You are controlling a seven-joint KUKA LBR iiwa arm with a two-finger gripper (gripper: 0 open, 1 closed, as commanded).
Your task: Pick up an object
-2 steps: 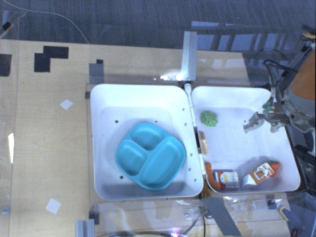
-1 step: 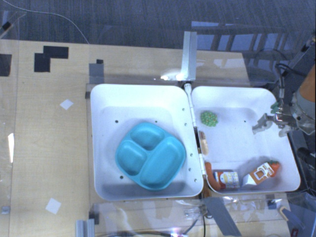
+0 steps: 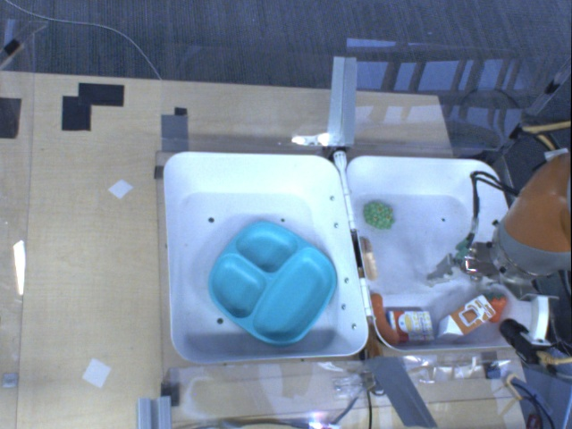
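The arm hangs over the right bin (image 3: 420,181), its pincer (image 3: 458,264) low near the bin's right side; whether it is spread or closed I cannot tell, and nothing is visibly in it. My judgement: this is the approach step, with no object taken yet. Candidates lie along the right bin's near wall: a small bottle with a red-and-white label (image 3: 407,323) and an orange-and-white packet (image 3: 474,314), while a green ball (image 3: 379,214) sits toward its far left corner. The ball has open floor all around; the other two crowd the wall, leaving little room for descent. The left bin (image 3: 188,195) holds a blue divided plate (image 3: 273,281).
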